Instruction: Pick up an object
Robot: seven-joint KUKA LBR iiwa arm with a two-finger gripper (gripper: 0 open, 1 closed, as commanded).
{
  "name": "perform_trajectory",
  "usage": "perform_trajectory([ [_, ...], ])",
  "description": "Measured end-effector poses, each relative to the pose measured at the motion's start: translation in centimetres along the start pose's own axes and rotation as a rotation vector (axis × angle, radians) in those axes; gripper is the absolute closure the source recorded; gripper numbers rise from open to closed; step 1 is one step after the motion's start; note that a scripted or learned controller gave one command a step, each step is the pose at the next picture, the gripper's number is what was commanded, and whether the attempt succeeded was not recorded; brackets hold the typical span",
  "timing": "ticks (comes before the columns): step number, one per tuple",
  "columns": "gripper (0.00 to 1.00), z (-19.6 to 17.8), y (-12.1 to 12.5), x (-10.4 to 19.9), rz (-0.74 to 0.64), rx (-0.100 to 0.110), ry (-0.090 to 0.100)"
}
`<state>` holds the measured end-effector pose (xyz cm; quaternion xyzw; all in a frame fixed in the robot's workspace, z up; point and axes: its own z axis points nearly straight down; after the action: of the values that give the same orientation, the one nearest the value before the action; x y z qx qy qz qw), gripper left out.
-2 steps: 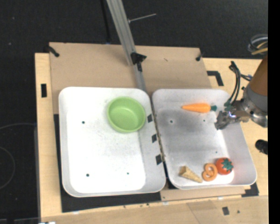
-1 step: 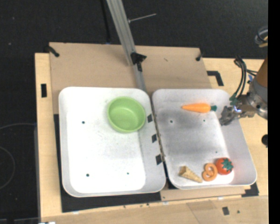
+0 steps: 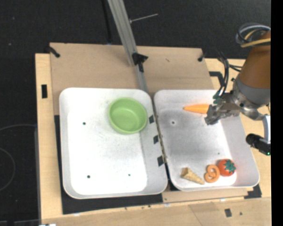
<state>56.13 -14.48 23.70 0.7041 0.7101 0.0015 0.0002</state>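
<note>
A cone-shaped piece point(image 3: 192, 175), a pretzel point(image 3: 211, 173) and a tomato point(image 3: 227, 167) lie untouched at the right bin's point(image 3: 193, 140) near edge. My hand point(image 3: 216, 113) sits at the carrot's point(image 3: 196, 108) right end; I cannot tell its grip, so I judge nothing lifted yet.

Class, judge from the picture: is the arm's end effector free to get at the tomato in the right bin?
Probably yes. The tomato lies uncovered in the near corner, and the end effector hovers over the same bin beside the carrot.

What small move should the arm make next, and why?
Probably a short descent onto the carrot. The end effector sits at the carrot's right end in the right bin, and nothing shows it lifted yet. The other items lie far off, at the bin's near edge.
</note>
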Motion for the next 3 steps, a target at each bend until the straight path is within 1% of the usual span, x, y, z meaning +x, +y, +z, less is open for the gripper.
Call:
perform_trajectory([
  [1,1.0,-1.0,1.2,4.8,0.0,-0.001,0.0],
  [3,1.0,0.7,3.7,16.2,0.001,0.001,-0.001],
])
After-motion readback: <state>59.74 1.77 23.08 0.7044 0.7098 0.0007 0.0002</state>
